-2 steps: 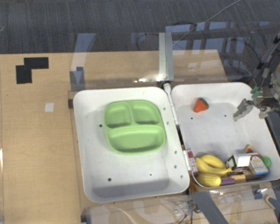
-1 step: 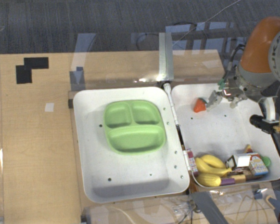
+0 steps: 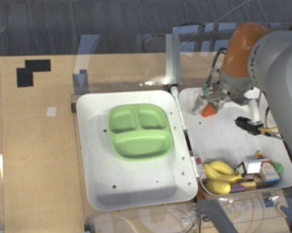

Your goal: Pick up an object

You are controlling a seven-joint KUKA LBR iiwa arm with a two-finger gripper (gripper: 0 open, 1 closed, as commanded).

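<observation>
Orange object (image 3: pixel 209 110) in right bin (image 3: pixel 224 147), touching gripper (image 3: pixel 205 103); gripper open or closed: cannot tell.

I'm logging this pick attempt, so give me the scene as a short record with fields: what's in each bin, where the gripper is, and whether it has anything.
left bin: green divided plate, lying flat
right bin: small orange object near the far left corner; bananas and a small carton along the near edge
gripper: low over the right bin's far left corner, right at the small orange object
holding anything: cannot tell
arm: reaching in over the right bin
</observation>
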